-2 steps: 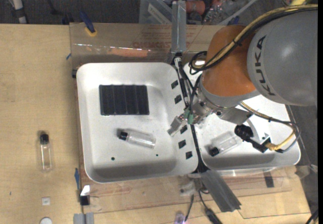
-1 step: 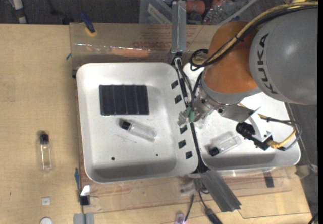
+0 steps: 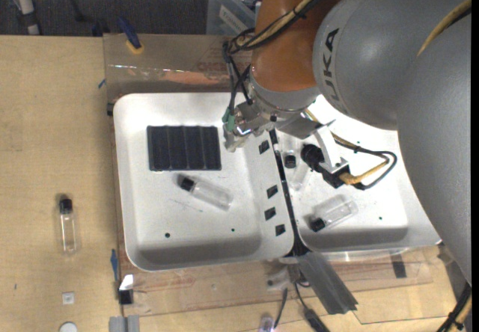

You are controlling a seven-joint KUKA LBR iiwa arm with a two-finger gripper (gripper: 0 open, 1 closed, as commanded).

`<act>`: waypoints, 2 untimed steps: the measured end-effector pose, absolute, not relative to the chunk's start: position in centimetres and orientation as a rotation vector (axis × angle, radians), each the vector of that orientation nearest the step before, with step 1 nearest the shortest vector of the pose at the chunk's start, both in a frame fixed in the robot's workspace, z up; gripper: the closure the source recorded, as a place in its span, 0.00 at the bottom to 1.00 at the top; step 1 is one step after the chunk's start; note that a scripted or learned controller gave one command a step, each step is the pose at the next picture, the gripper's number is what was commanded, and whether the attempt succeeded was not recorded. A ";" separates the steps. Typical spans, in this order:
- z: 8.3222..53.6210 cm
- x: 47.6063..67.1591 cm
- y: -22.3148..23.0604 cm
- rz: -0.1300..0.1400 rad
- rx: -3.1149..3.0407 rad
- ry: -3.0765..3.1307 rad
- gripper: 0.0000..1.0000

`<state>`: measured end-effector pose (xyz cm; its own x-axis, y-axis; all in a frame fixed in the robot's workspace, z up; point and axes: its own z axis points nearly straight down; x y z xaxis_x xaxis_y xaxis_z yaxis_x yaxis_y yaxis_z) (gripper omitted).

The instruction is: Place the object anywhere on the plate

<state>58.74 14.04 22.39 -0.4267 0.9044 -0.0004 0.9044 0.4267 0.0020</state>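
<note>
White bins (image 3: 150, 241), end effector (image 3: 238, 127) grip seemingly hidden

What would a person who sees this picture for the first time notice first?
The big grey arm with its orange band fills the upper right and reaches down over the seam between the two white bins. In the left bin a black ribbed plate stands out, with a clear vial lying just below it. Another clear vial lies in the right bin, and a third rests on the bench at the left.
</note>
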 end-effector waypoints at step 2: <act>9.1 66.8 19.0 -0.019 1.340 2.845 1.00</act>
